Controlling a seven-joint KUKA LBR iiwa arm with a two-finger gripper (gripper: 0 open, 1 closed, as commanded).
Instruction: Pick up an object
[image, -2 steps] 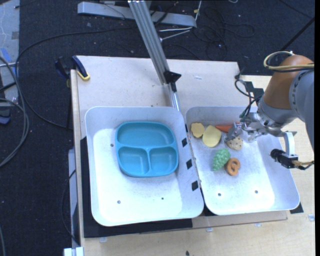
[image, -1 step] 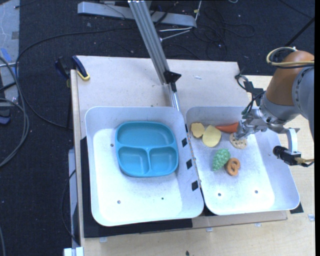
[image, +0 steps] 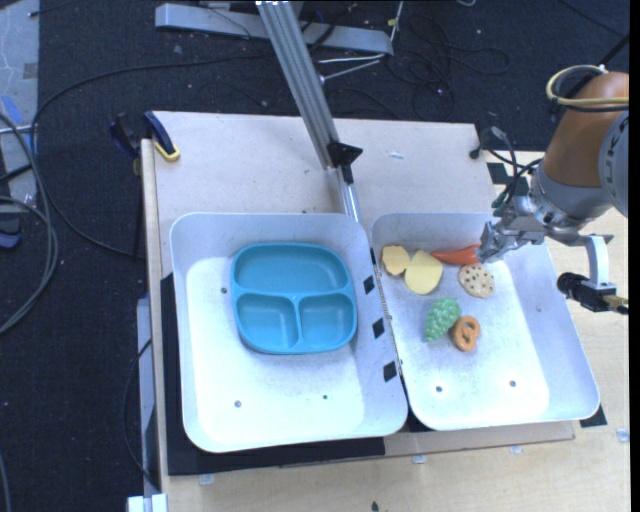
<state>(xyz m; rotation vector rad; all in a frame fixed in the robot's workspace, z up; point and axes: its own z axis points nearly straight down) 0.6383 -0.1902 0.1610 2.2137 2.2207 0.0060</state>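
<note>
The right bin (image: 530, 390) holds several small toy foods. Two yellow pieces (image: 412, 268) lie near its back left, an orange carrot-like piece (image: 455, 255) lies behind them, and a speckled brown cookie (image: 477, 280) sits to their right. A green bunch (image: 441, 319) and an orange pretzel (image: 466, 333) lie nearer the middle. My gripper (image: 492, 246) hangs low at the back of this bin, just right of the carrot and just above the cookie. Nothing shows between its fingers.
The left bin (image: 200, 400) bears a blue divided plate (image: 295, 297). A slanted metal pole (image: 305, 85) runs down to the bins' shared back edge. The grey arm with its orange band (image: 585, 130) reaches in from the right.
</note>
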